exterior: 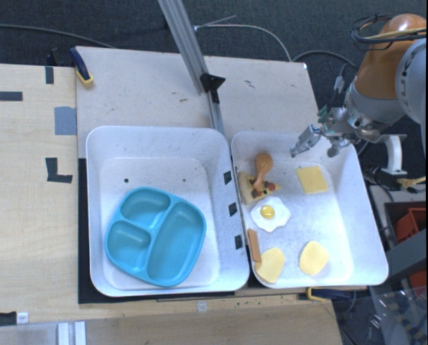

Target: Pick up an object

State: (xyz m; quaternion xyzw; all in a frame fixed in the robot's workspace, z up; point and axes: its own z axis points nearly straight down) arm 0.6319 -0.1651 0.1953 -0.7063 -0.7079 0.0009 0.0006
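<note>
The tool (319, 141), fingers spread and empty over the right bin's (365, 192) far edge, could skid off the flat cheese slice (313, 180).

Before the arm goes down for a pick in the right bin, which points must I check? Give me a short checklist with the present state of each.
1. Gripper carries nothing: ok, no object between its fingers.
2. Fingers spread for a grasp: ok, they look apart.
3. Gripper is above a target: not ok, it sits near the right bin top rim, up and beside the yellow square slice.
4. Target stands free of neighbours: ok for the square slice; not ok for the chicken drumstick, which touches other toy food.
5. Fried egg graspable: cannot tell, it lies flat.
6. Blue divided plate out of the path: ok, it is in the left bin.
</note>
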